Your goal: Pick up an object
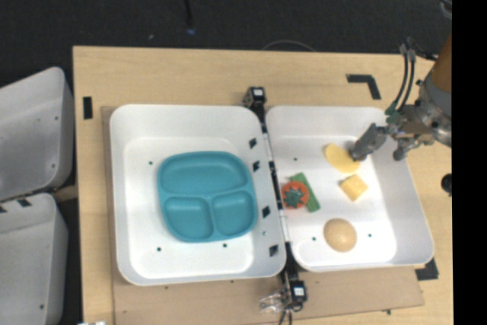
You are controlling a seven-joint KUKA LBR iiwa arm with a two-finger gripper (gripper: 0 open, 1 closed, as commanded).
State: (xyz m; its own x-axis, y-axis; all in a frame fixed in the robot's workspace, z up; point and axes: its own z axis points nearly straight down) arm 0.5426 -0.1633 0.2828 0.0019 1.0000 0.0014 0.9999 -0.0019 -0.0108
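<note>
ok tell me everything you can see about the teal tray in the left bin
The teal tray is a rounded rectangle that looks like smooth plastic, split into three compartments: one wide one along the far side and two smaller ones nearer the camera. It lies flat, slightly rotated, near the middle of the left bin, resting on its white floor. Nothing else touches it.

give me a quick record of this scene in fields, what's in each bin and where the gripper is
left bin: one teal divided plate, lying flat
right bin: four items
yellow piece: upper middle, next to the gripper
yellow block: just below the yellow piece
orange and green toy: near the bin's left wall
tan ball: toward the front
gripper: over the right bin, one finger reaching down to the yellow piece
held item: none seen between the fingers
</note>
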